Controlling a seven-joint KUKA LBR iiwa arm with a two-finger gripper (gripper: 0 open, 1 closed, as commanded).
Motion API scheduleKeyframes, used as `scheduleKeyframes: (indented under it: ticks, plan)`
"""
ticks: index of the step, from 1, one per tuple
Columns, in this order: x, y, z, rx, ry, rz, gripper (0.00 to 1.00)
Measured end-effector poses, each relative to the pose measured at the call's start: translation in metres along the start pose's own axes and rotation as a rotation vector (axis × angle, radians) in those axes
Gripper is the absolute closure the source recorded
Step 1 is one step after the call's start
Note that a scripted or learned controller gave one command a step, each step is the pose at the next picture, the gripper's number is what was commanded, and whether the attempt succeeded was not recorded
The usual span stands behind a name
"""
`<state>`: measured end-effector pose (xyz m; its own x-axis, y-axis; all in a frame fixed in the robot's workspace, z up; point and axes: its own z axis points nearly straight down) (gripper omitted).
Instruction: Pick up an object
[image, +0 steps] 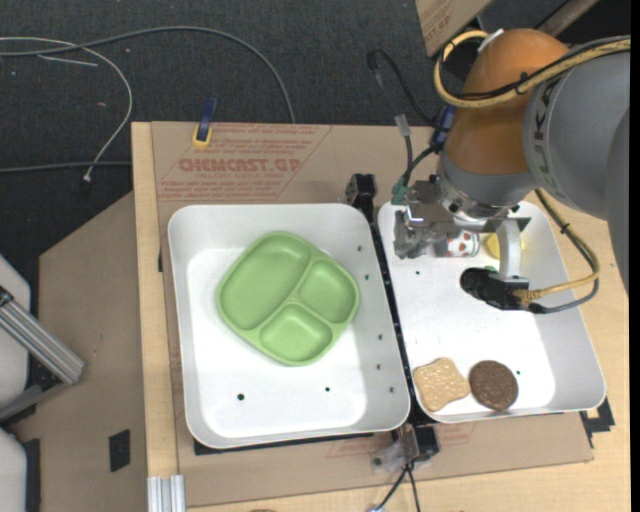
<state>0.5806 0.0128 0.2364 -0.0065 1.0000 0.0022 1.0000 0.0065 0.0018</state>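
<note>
Green, three-compartment plastic tray is seen lying flat in the left white bin at the frame's centre, while a tan square cracker and a round brown cookie are placed side by side, close together, at the lower edge of the right white bin. The end effector of the grey-and-orange arm is positioned low over the upper part of the right bin, well apart from both biscuits; whether it is open or closed cannot be told. Both bins are carried on a cardboard-covered worktop.
</note>
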Motion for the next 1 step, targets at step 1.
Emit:
scheduleKeyframes:
  ticks: [1]
  plan:
    - [0.0487,0.0,0.0139,0.006,0.001,0.001,1.0]
